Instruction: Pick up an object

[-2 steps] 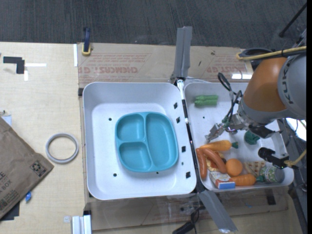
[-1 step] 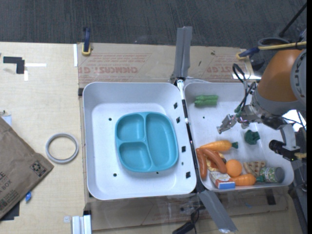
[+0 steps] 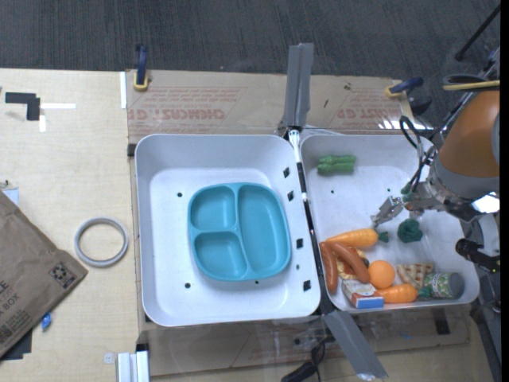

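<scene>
— So, where is the arm's two-finger metal gripper (image 3: 387, 212)?

— Over the right-hand shallow white bin (image 3: 362, 146), reaching in from the right edge. Its thin fingers point left and down toward the bin floor, with the grey arm and its orange band (image 3: 475, 138) above and behind it.

— Does it have hold of anything?

— Nothing sits between the fingers that I can see. They look slightly parted, with bare white floor beneath the tips.

— What lies near it?

— A small dark green clump, like toy broccoli (image 3: 410, 230), lies just beside the gripper, to its right and a little lower. A long orange toy carrot (image 3: 351, 238) lies just below the fingertips, apart from them.

— And the rest of that bin?

— Toward the front wall the things are crowded: two reddish sausage-shaped pieces (image 3: 342, 260) side by side, a round orange ball (image 3: 382, 274), a second orange carrot-like piece (image 3: 398, 294), a small box with blue and red print (image 3: 362, 294), a tan ridged piece (image 3: 413, 273) and a pale cylinder lying on its side (image 3: 442, 285). Near the back wall, well apart from all these, rests a green knobbly pod-shaped toy (image 3: 336, 164).

— The left bin?

— That other white bin (image 3: 159, 165) holds a teal three-compartment plastic tray (image 3: 238, 231) lying flat near its middle.

— Anything outside the bins?

— A grey ring of tape (image 3: 101, 240) rests on the bench to the left, beside a brown cardboard piece (image 3: 28, 273).
</scene>
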